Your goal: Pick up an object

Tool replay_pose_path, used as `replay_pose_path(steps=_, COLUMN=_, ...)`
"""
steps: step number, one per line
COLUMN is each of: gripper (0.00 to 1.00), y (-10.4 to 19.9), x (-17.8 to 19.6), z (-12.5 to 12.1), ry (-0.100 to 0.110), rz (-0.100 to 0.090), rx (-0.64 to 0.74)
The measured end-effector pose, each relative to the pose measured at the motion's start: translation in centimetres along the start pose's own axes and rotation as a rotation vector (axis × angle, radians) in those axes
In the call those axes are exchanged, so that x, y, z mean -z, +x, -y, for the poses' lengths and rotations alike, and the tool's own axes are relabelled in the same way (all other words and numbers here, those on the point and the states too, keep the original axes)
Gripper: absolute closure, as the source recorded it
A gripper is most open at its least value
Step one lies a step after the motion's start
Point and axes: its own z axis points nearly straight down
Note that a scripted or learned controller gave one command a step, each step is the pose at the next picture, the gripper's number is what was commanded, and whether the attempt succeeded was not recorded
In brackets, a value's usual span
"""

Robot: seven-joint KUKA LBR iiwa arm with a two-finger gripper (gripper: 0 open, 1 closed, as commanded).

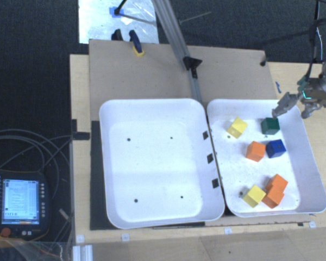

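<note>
Open, empty claw [294, 105] just above green cube [270, 126], its edges slightly skewed to the bin [309, 162].

you see dark carpet [32, 48] around a tan bench [228, 64], a lit teach pendant [19, 203] with cables lower left, a shiny sheet [100, 15] above.

Both bins [152, 109] looked smooth white plastic, faintly glossy. Blocks, e.g. green block [270, 126], matt painted. Bench [228, 72] matt tan board. Floor [32, 48] rough dark carpet.
</note>
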Motion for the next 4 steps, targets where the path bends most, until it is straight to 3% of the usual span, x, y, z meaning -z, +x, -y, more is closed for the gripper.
replay_pose_path(steps=1, gripper=0.0, y=0.0, x=0.0, z=0.0, ry=0.0, rz=0.0, rx=0.0)
replay_pose_path(steps=4, gripper=0.0, y=0.5, x=-14.5, z=-0.5, ry=0.004, rz=0.0, rx=-0.003)
